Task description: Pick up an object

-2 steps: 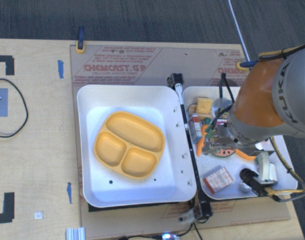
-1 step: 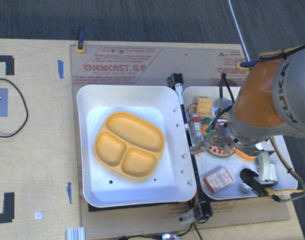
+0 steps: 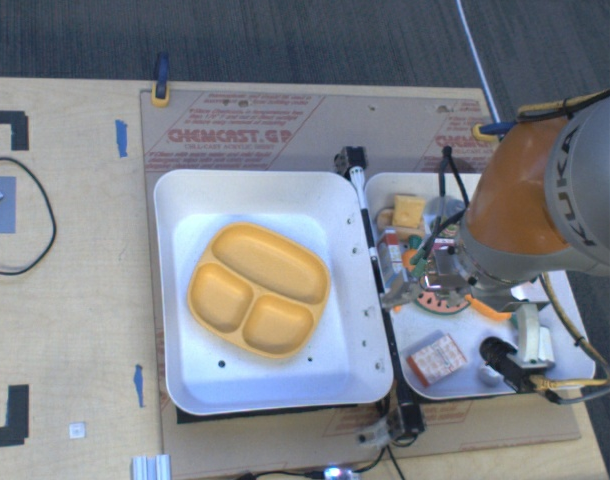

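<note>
1. My gripper (image 3: 428, 280) is down over the right bin (image 3: 482, 391), in its left half, close to the wall it shares with the left bin (image 3: 185, 208).
2. Spread or pressed together? I cannot tell from this angle; my own wrist and the clutter underneath mask it, and I see nothing clearly pinched.
3. Right beneath me, a round disc (image 3: 447, 305): pale pinkish face, darker reddish rim with small marks around it, lying flat on the bin floor. It sits just beside my tip, on the near side.
4. Toward the bin's near edge, a small box (image 3: 437, 358), red and white with print on it, lying flat and turned at an angle, apart from the disc.
5. At the far end of the bin, a pale yellow block (image 3: 408, 211), squarish, with soft corners.
6. An orange strip (image 3: 490, 311) pokes out next to the disc, partly under my arm's orange band (image 3: 520, 193).
7. Around my tip, small bits of orange and green, too tangled to name.
8. Over in the left bin, one yellow divided plate (image 3: 260, 288) with three compartments, lying flat near the middle.
</note>
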`<action>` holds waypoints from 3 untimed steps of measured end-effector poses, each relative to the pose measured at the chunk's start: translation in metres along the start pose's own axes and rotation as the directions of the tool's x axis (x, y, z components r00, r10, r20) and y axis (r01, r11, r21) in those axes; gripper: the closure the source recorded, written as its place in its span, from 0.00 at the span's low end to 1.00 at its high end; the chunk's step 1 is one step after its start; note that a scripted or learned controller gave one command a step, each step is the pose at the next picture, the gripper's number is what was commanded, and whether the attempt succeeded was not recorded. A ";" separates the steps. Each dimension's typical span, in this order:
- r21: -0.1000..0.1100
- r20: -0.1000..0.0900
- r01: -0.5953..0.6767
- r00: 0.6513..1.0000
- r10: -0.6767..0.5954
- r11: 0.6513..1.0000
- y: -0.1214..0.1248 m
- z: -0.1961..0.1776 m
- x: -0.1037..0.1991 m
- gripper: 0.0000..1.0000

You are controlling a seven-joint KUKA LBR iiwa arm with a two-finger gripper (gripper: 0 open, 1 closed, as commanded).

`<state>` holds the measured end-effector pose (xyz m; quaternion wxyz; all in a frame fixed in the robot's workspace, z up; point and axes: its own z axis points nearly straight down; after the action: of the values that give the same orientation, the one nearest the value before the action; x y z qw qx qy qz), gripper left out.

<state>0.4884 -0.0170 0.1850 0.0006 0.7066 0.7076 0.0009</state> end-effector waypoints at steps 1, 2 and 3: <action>0.000 0.000 0.000 1.000 0.000 1.000 0.000 0.000 0.000 0.00; 0.003 0.001 -0.002 1.000 0.002 1.000 0.010 0.081 -0.076 0.00; -0.003 -0.001 0.000 1.000 0.000 1.000 -0.008 0.099 -0.085 0.00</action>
<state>0.4812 -0.1020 0.0864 0.0014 0.7067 0.7075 0.0020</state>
